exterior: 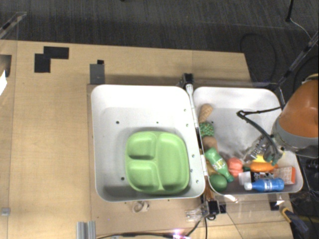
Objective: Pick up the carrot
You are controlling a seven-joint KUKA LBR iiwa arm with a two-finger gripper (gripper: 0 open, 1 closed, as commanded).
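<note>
A: Starting big: the pale wooden worktop [50, 148] bore a green sectioned plastic plate [157, 159] in the left bin.

B: And the small orange carrot [262, 166]?

A: It lay in the right bin, under the claw [263, 152]; grip unclear, lift remained undone.

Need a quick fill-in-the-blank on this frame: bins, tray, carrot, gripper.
1. The green divided tray lies in the ____ bin.
2. The carrot is ____ in colour.
3. The gripper hangs over the ____ bin.
4. The bottle just below the carrot has a ____ body.

Missing words: left; orange; right; blue
</note>
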